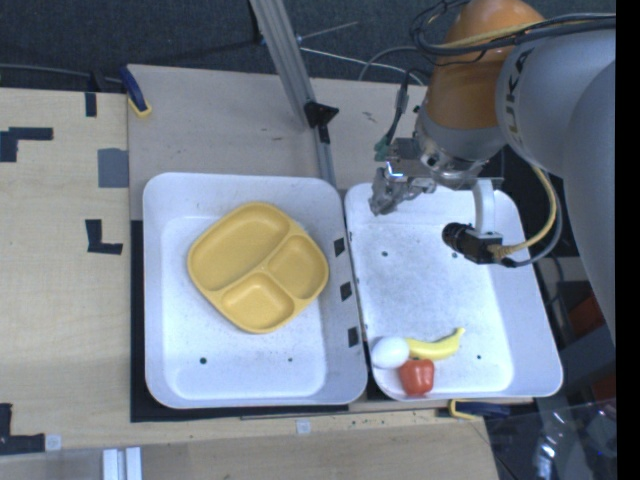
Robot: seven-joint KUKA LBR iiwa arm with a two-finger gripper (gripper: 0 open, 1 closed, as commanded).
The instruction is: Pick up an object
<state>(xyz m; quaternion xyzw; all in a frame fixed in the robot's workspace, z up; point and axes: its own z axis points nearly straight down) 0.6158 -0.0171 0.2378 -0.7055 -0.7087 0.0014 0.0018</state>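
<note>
My gripper [384, 200] hangs over the far left corner of the right bin [500, 298], fingers pointing down with nothing visibly between them. At that bin's near left corner lie a white egg-shaped ball [390, 351], a yellow banana [437, 345] and a red pepper-like object [417, 375], close together. The gripper is well away from them, toward the far end. A yellow divided plate [258, 265] lies in the left bin [165, 368].
A metal pole [285, 53] slants down to the bins' far junction, close to the gripper's left. A black cable fitting [470, 240] hangs over the right bin. Dark tape marks dot the wooden bench [60, 268] at left.
</note>
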